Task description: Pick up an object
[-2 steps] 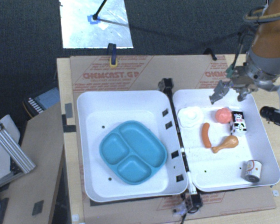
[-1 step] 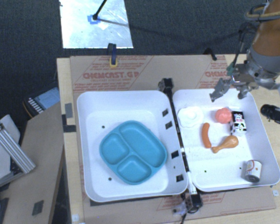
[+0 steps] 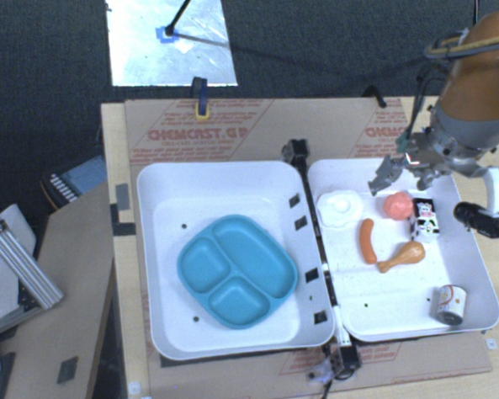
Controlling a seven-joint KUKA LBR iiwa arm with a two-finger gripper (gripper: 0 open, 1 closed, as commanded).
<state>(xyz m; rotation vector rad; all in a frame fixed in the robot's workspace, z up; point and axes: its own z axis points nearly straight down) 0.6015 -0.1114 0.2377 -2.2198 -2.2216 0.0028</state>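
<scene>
Nearest the camera, a small silver-and-white cylindrical can (image 3: 448,304) lies on its side in the near right corner of my right-hand shallow white plastic bin (image 3: 470,267); its label is too small to read. Just beyond it lies a tan drumstick-shaped toy (image 3: 402,257), smooth and glossy, and beside that an orange sausage-shaped toy (image 3: 367,240), standing roughly lengthwise in the bin. A small black-and-white carton (image 3: 424,216) with a cow-like print sits just right of them; the print is blurred. A round pink ball (image 3: 397,206) lies next to the carton, and a white fried-egg-shaped toy (image 3: 338,208) rests to its left, hard to pick out against the white floor.

In the left-hand white bin (image 3: 164,242) a teal plastic plate with three compartments (image 3: 237,270) sits tilted askew.

My gripper (image 3: 399,170) hangs over the far edge of the right bin, just above the pink ball and apart from it. It is dark and foreshortened, and I cannot tell how it is set. My grey wrist and orange band (image 3: 476,67) are cut off by the right edge.

Both bins rest on a brown cardboard-covered desk (image 3: 228,124) with red lettering. Farthest off, a shiny metallic square sheet (image 3: 171,41) lies on dark carpet.
</scene>
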